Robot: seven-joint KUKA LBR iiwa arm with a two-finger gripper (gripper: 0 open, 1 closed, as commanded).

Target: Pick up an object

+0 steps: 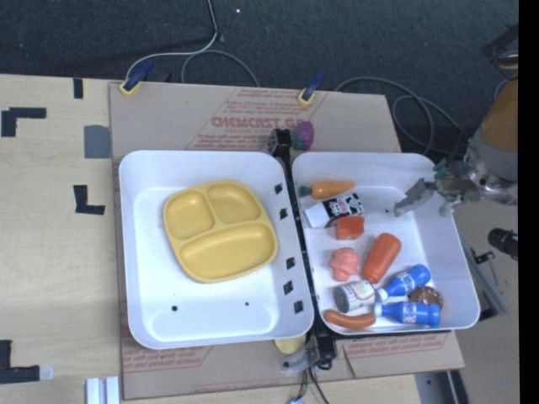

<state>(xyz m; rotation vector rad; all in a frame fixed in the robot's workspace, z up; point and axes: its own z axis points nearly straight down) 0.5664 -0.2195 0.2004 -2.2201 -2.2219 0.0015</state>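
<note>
The toys lie in the right bin (438, 263), bunched toward its left wall and front edge. A small carrot (333, 189) sits nearest the back, with a black-and-white carton (331, 209) and a red block (349, 226) just in front of it. Further forward come a pink lump (344, 263) and a bigger orange carrot (381, 257), tilted. Along the front edge lie a small can (355, 294), a sausage (349, 318) and two blue bottles (409, 297), with a brown ball (425, 295) touching them.

The left bin (139, 251) holds a yellow divided plate (221, 230) near its middle. Both bins rest on a cardboard sheet (244, 116) clamped to a pale wooden bench (50, 251); a purple thing (303, 132) sits just behind where the bins meet. Beyond the bench is dark carpet (337, 23) with loose cables.

The gripper (410, 199) hangs over the right bin's back right corner, well apart from the toys. Its fingers (414, 195) point left; how far apart they stand cannot be told, and nothing is seen between them.
</note>
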